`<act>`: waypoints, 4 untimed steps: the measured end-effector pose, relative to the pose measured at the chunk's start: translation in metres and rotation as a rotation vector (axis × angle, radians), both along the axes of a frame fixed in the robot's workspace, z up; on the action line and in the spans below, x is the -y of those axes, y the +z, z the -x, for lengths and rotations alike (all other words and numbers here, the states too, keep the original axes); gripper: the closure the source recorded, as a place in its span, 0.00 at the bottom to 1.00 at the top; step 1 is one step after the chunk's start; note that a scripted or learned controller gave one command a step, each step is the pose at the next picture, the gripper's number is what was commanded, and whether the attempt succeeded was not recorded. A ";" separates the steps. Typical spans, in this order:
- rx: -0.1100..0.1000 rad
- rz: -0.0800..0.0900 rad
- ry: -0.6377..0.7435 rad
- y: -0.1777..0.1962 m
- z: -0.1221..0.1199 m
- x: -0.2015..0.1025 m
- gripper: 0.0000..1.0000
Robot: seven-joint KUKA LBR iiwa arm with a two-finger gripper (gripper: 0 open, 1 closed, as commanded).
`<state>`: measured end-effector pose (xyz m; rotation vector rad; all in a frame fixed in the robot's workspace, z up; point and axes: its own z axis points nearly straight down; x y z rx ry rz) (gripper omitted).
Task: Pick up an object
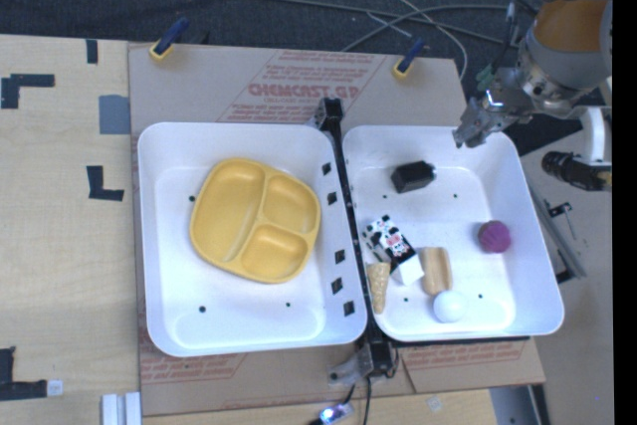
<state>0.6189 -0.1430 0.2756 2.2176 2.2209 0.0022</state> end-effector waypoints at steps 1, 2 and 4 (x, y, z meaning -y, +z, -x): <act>-0.005 -0.001 0.004 -0.013 0.001 -0.061 1.00; -0.006 -0.002 0.004 -0.015 0.012 -0.110 1.00; -0.007 -0.002 0.004 -0.029 0.023 -0.203 1.00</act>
